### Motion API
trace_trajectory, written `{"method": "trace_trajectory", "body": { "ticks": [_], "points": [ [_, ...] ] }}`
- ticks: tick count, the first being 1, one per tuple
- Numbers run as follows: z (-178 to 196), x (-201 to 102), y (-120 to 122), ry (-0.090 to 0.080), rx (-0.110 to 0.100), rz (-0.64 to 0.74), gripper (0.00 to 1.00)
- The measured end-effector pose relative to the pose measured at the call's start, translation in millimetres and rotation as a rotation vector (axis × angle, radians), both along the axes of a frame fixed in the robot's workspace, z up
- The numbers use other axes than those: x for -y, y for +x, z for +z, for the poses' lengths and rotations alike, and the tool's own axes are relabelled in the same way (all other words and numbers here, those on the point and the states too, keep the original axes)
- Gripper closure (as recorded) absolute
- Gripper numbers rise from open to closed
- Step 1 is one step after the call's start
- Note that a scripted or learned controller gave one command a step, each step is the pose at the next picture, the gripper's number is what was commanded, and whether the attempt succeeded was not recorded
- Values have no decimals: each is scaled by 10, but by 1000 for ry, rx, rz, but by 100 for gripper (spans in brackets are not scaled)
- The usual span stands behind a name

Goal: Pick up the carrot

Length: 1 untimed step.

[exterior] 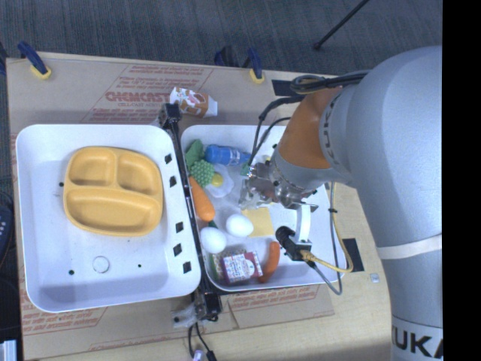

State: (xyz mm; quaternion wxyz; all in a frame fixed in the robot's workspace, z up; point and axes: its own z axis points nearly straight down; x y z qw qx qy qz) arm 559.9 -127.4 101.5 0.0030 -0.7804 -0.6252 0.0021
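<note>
Red letters on the cardboard (143,89) read CHEMCAST. Right bin (331,265) – carrot (201,200), two eggs (225,233); left bin (30,224) – a yellow tray (113,190). I cannot tell the gripper's (259,190) grip.

I see two bins side by side on the worktop (90,81). The left bin (34,224) holds a divided tray (113,190). In the right bin (331,258), the carrot (201,201) lies along the left wall, two eggs (225,233) just beside it.

grey ribbed carpet (150,13) lies beyond the cardboard-covered bench (98,81) (blue clamps (34,59) grip its far edge).
</note>
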Motion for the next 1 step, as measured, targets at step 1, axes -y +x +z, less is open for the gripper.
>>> {"method": "trace_trajectory", "body": {
  "ticks": [1],
  "points": [
    [-100,-203,-265,0,0,-380,100]
  ]
}}
